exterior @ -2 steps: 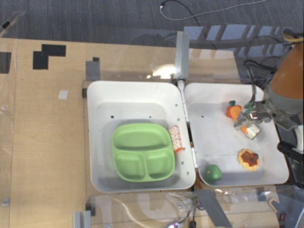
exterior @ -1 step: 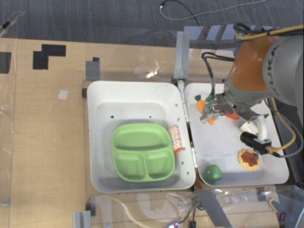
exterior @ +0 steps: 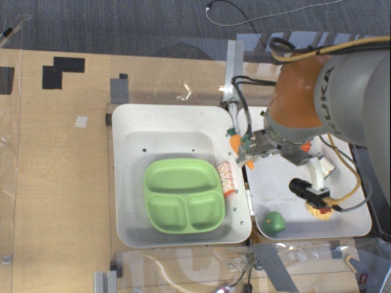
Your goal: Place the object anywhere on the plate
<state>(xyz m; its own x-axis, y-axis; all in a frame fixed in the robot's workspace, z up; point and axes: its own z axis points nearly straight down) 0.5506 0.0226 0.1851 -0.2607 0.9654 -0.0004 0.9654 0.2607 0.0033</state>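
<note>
Hovering over the wall between the two bins, the gripper (exterior: 245, 150) sits at the top right corner of the left bin (exterior: 128, 163), w/ the arm (exterior: 317, 84) bulking over the right bin (exterior: 357, 221). A small orange piece (exterior: 234, 143) shows right at its tip, prob. the object to move. Whether the gripper is open or closed, or has the piece at all, can't tell: too small and cluttered w/ cables.

The green plate (exterior: 183, 168) lies in the left bin, down and to the left of the gripper, near but not under it. So the coming move is likely a short shift that way, then a drop.

A red-and-white packet (exterior: 226, 177) leans on the plate's right rim, btw. gripper and plate, and could get bumped. A green ball (exterior: 274, 222) rests in the right bin, well clear.
</note>
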